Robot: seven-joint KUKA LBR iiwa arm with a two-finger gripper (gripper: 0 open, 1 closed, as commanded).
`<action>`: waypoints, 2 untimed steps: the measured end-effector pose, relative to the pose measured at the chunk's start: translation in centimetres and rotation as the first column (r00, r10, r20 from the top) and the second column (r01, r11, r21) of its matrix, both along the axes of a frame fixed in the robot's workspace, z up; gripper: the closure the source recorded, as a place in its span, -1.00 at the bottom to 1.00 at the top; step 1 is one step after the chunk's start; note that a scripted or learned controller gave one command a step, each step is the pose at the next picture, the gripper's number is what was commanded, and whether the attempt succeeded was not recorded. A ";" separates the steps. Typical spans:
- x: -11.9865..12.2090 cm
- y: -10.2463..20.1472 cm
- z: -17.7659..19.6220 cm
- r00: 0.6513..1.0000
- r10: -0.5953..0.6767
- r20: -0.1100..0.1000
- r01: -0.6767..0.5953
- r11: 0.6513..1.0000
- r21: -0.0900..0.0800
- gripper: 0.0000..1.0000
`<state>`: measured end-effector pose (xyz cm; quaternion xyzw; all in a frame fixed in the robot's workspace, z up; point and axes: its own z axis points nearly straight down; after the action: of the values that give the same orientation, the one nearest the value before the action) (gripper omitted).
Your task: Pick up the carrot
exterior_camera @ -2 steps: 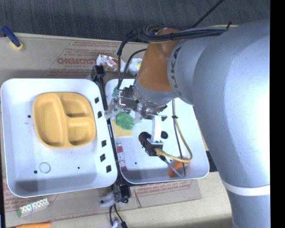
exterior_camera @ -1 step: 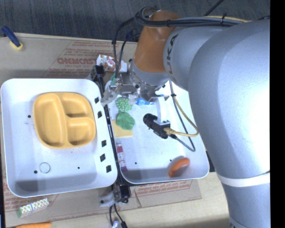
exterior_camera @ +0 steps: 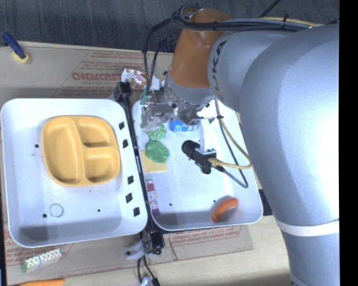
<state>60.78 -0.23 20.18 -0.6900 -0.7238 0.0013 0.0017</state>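
Against the left wall of the right bin (exterior_camera: pixel 185 186): the left bin (exterior_camera: pixel 12 159), holding a yellow divided plate (exterior_camera: pixel 80 149). Just inside the right bin's left wall, toward its far end: gripper (exterior_camera: pixel 152 119), pointed down, open or closed impossible to tell. Just below it, a pale green knobbly piece (exterior_camera: pixel 157 133). Nearer along the same wall, a green leafy toy (exterior_camera: pixel 158 152) lying on a yellow slab (exterior_camera: pixel 157 167). Toward the right bin's far middle, a small blue item (exterior_camera: pixel 179 126), partly hidden by the wrist. In the right bin's near right corner, well apart from the gripper: carrot (exterior_camera: pixel 225 209), tilted, close to the rim, bare floor between it and the green pieces. Overhanging the right bin's right side: grey arm (exterior_camera: pixel 286 100).
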 end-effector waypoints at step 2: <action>0.4 5.9 5.8 0.995 -0.098 0.001 0.098 0.995 -0.001 1.00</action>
<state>61.20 5.66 25.95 -0.7247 -0.6891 0.0011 0.0009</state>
